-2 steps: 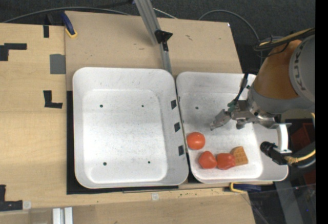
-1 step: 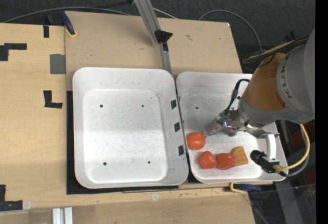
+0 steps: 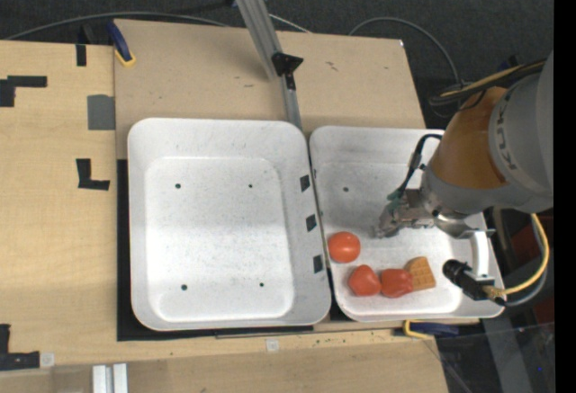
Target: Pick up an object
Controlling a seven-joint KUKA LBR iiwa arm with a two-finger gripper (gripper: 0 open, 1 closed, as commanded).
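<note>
Left bin [image 3: 216, 220]: sits beside the right one, nothing to pick
Right bin [image 3: 360, 157]: holds the candidates, clustered at its near edge
Gripper [image 3: 393, 222]: low inside, near the round red object [image 3: 343, 247]; whether its claw grips anything, I cannot tell

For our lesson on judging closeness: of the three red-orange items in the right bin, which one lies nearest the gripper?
The round orange-red one, lying alone, up and left of the other two. It sits just down-left of the gripper, while the two red pieces lie lower, beside the tan cracker-like piece.
</note>
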